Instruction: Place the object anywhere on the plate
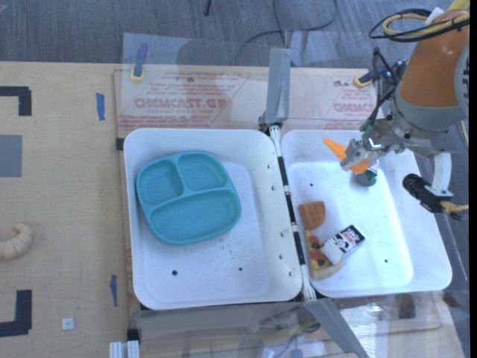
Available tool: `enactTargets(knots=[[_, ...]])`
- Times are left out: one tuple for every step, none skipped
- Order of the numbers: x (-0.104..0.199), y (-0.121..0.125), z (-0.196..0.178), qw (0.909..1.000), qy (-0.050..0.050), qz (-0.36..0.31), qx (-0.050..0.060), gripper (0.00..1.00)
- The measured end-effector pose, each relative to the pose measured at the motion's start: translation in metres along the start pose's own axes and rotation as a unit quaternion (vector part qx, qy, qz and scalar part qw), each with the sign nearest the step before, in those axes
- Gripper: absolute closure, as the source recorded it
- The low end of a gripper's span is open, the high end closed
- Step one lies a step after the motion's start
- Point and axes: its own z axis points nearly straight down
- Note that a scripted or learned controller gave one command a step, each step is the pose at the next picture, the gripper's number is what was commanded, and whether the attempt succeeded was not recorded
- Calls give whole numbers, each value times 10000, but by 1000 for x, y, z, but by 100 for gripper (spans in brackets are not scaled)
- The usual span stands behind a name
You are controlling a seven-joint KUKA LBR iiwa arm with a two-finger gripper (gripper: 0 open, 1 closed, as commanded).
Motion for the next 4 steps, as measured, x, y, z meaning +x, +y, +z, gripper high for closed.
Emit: enactTargets(knots=[[67, 3, 23, 9985, 10, -546, 5, 100], [151, -1, 26, 9967, 12, -812, 6, 100], [211, 67, 67, 9977, 8, -670, 1, 100], [212, 67, 66, 9977, 6, -673, -4, 0]])
